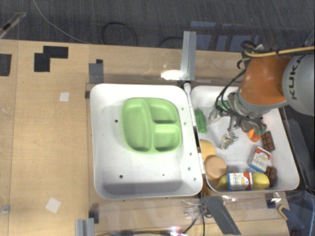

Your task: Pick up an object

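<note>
While the task names no single item, the shallow white right-hand bin (290, 154) holds several candidates gathered along its left and lower sides. A slim green rectangular piece (200, 120) lies against the left wall, near the divider between the bins. Below it sit a rounded pale-yellow lump (207, 148) and a tan, disc-shaped bun-like piece (215, 166), touching one another. Along the front wall a small white carton with a blue and red label (239, 181) lies on its side across a yellow banana-like fruit (262, 181). Further right are a small white box with orange and blue print (260, 159), a dark brown chocolate-like bar (267, 141) and a second small brown block (270, 172). A small orange piece (253, 133) lies just beside the gripper.

Reaching in from the right, the grey arm with its orange band (263, 80) hangs over the upper middle of this bin. Its metal two-finger gripper (231, 132) points down toward bare white floor between the green piece and the orange one. The jaws stand parted, one silvery fingertip (227, 141) showing clearly, and nothing lies between them; they appear to touch none of the objects.

The shallow white left-hand bin (106, 171) carries a light green divided plastic tray (150, 124), lying flat near its middle.
</note>
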Controlling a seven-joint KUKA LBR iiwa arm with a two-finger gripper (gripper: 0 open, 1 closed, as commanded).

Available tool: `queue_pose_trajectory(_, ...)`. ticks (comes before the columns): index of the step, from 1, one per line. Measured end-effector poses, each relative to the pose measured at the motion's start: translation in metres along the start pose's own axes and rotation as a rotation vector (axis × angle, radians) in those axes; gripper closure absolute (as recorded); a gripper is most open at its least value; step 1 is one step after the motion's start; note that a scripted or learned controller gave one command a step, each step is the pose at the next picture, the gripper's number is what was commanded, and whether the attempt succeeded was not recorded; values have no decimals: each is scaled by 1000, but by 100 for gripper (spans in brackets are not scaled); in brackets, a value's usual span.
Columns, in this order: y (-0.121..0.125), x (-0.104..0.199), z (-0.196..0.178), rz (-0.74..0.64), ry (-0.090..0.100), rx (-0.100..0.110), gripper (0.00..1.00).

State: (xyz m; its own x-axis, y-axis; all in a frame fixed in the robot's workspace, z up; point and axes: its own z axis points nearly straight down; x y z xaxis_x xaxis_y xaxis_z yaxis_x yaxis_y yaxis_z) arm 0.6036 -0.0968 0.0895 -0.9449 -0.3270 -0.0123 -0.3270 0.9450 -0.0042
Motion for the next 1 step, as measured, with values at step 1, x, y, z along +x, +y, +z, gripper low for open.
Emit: queue_pose_trajectory(1, -77, 52, -28, 86, 3, 3, 0)
